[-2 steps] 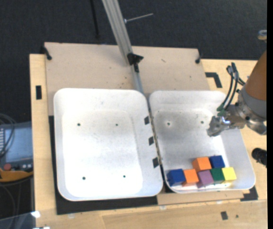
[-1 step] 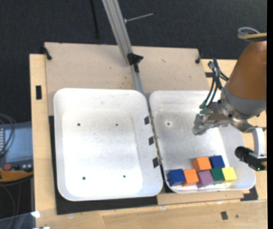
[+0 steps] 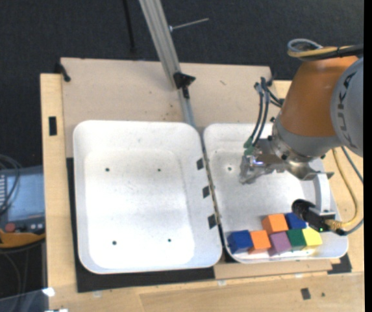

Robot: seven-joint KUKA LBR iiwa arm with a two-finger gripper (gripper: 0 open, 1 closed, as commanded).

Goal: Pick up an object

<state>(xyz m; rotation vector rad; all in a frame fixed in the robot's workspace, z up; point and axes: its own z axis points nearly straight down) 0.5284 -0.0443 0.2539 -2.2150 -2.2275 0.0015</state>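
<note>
You're in the approach step: gripper (image 3: 249, 171) hangs over bare floor of the right bin (image 3: 228, 149), can't tell if open or clenched. Blocks (image 3: 276, 234) sit clustered at the bin's near edge, well apart; next you'd shift toward them & drop

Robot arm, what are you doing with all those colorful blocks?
The robot arm's gripper hangs over the right bin, trying to pick something up. The colored blocks sit bunched in that bin's near corner: blue, orange, purple, green and yellow. The gripper is above bare bin floor, away from them, and nothing shows between its fingers. The left bin sits beside it.
</note>
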